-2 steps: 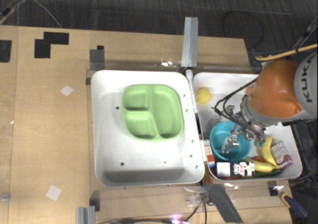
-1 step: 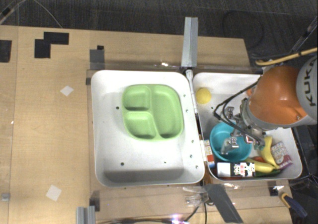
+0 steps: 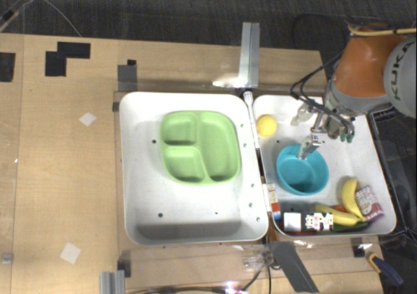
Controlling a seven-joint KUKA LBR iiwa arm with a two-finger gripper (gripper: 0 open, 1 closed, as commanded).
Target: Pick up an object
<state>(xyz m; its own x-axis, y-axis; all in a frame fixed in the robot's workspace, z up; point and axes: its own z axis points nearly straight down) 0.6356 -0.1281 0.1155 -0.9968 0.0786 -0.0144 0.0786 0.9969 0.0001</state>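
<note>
My gripper (image 3: 320, 137) hangs over the right bin (image 3: 378, 156), just above the far rim of a blue bowl (image 3: 301, 172). A thin metal part of it reaches down to that rim. Nothing shows held in it. A yellow ball (image 3: 266, 124) lies to the bowl's upper left, close to the bin's left wall. A banana (image 3: 351, 195) lies right of the bowl beside a small printed packet (image 3: 367, 200). A long white and black box (image 3: 310, 221) lies along the bin's near wall.
The left bin (image 3: 140, 175) holds a green divided plate (image 3: 197, 146) near its middle. A metal post (image 3: 250, 51) stands behind the gap between the bins. The arm's orange band (image 3: 365, 64) sits over the right bin's far right corner.
</note>
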